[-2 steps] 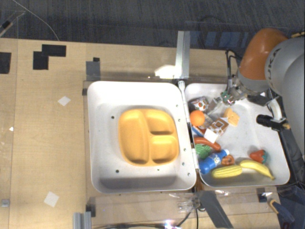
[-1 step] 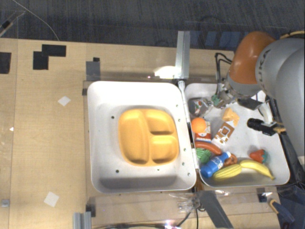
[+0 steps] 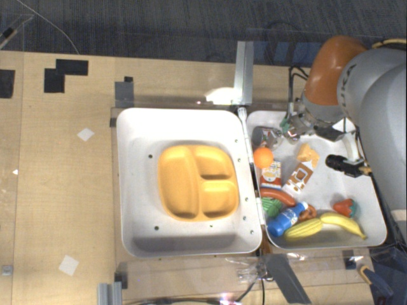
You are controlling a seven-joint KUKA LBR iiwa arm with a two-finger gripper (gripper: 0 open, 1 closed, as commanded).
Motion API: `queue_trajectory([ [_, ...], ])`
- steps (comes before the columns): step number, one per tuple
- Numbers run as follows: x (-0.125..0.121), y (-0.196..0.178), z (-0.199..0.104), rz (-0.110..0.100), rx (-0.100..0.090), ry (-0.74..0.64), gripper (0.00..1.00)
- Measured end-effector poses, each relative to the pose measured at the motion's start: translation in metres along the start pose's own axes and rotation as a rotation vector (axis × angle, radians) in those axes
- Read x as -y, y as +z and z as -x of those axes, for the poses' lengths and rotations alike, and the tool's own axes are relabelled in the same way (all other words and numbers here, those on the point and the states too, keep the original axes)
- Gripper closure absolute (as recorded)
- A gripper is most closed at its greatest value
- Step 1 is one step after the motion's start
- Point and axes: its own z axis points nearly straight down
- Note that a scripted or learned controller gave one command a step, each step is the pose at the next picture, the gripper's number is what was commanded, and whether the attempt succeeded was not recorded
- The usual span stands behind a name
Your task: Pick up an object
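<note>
My gripper (image 3: 284, 129) hangs low over the far left corner of the right bin (image 3: 375, 234), below the orange band of the arm (image 3: 332, 68). Just in front of it lies a small orange ball (image 3: 262, 156). Beside the ball stand an orange-and-white carton (image 3: 271, 173) and a brown-and-white snack packet (image 3: 299, 177). A pale yellow wedge (image 3: 308, 152) lies to the right of the gripper. Nearer the front lie a red sausage (image 3: 278, 196), a blue bottle (image 3: 287, 218), a banana (image 3: 324, 226) and a red strawberry-like piece (image 3: 344, 207).
The left bin (image 3: 133, 170) holds a yellow divided plate (image 3: 196, 181). A black part (image 3: 343, 164) juts over the right bin from the arm's side. A metal post (image 3: 244, 75) stands behind the wall between the two bins.
</note>
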Motion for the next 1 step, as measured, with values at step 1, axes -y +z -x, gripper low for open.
queue_trajectory([
  [1, 0.0184, -0.0003, -0.0114, 0.034, 0.009, 0.05, 0.0],
])
